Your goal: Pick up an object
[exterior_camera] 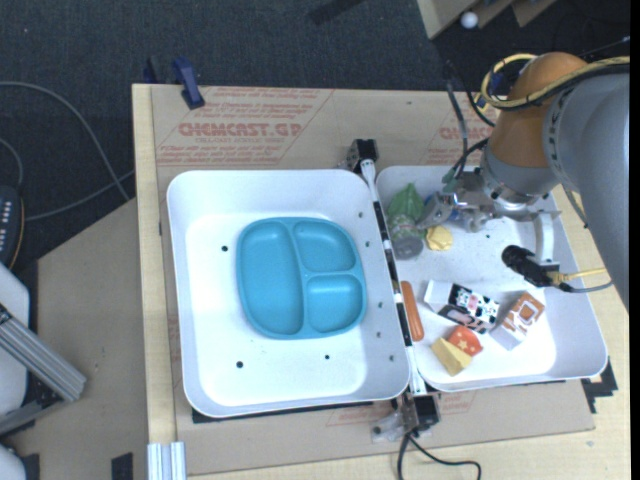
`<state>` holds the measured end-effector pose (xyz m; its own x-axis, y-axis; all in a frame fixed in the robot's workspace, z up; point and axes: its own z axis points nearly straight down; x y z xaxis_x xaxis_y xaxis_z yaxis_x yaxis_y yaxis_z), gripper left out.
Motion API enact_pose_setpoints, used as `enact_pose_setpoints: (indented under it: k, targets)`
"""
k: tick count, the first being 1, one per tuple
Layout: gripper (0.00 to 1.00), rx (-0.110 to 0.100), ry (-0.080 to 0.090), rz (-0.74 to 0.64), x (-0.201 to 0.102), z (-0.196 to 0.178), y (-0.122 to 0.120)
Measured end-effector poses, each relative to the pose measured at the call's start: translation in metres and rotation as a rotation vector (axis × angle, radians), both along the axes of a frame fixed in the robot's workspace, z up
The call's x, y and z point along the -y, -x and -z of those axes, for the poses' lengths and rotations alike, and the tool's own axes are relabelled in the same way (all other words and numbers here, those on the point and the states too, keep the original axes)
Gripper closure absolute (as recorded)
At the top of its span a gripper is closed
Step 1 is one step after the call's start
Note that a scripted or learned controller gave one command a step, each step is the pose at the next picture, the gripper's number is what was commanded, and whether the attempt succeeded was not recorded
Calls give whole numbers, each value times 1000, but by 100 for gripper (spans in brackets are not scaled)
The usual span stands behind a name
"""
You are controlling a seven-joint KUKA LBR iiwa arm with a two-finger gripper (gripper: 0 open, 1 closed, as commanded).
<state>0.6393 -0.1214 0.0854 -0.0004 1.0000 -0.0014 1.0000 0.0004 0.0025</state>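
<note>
The gripper [447, 211] hangs low over the far left part of the right bin [578, 340], just beside a yellow piece [438, 237] and a green object [406, 204]; whether it is wide or narrow cannot be told. A blue divided plate [300, 275] lies in the left bin [200, 358].

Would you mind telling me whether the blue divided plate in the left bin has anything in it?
Empty. All three compartments of the blue divided plate show bare blue surface, and the toy items lie in the right bin instead.
</note>
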Motion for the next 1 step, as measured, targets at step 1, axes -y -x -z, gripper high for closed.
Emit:
enact_pose_setpoints:
  k: [1]
  targets:
    - [100,0,0,-1,-1,-10,0]
